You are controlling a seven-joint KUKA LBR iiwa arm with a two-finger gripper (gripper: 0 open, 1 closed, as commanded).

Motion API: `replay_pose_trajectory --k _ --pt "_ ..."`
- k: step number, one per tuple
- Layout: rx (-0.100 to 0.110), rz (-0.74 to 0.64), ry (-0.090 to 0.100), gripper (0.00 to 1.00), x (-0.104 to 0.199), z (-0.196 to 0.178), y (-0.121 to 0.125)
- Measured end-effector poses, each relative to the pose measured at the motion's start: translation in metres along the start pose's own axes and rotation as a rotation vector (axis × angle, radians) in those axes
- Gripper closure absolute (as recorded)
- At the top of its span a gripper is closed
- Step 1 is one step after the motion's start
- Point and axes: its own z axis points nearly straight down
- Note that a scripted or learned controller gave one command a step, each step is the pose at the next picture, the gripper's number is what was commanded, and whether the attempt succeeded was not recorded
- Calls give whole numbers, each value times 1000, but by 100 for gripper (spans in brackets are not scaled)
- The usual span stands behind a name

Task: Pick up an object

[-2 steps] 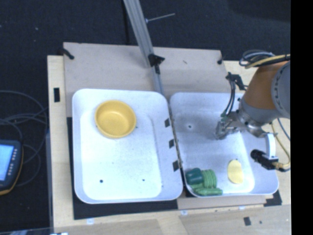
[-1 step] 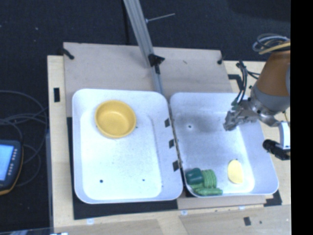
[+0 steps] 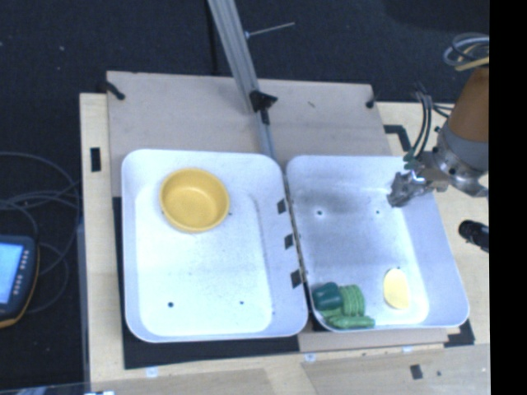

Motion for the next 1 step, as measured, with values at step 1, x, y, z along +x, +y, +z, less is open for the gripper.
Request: replay_pose_trajectory --k 1 --pt "4 -5 2 100 58 0 21"
